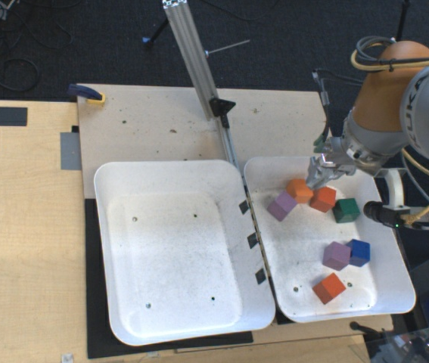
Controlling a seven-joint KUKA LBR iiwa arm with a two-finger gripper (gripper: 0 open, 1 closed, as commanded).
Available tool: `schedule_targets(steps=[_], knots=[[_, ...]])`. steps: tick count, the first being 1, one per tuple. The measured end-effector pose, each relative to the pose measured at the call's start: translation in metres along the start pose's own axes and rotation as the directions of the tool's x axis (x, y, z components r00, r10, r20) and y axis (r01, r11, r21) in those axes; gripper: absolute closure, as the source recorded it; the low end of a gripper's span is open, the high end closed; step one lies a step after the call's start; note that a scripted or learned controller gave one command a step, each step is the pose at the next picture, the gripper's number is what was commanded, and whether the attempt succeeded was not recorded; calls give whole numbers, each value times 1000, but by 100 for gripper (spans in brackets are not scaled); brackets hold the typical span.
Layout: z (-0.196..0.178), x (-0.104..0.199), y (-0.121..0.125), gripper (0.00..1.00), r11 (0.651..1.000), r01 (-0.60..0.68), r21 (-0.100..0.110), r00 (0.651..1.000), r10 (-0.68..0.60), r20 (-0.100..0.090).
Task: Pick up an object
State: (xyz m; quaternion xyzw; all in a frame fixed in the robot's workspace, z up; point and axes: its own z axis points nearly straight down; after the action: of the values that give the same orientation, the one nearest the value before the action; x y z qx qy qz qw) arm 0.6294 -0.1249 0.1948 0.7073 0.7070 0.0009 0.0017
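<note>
Now jaws (pixel 321 174) low in right bin (pixel 396 301); can't tell if spread or pinched. Orange cube (pixel 300 190) just below-left, red-orange cube (pixel 324 200) just below. Pick one, center, drop straight, squeeze slow.

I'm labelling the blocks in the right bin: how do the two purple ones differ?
The upper purple block lies near the bin's left wall, touching an orange block; the lower purple block sits mid-bin, against a blue block. The upper one is close to the hand; the lower one is farther off. Both look like similar small cubes.
</note>
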Motion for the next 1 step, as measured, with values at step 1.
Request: schedule_targets(steps=[1], knots=[[-46, -2, 1, 100, 1000, -1, 1, 1000, 1, 0]])
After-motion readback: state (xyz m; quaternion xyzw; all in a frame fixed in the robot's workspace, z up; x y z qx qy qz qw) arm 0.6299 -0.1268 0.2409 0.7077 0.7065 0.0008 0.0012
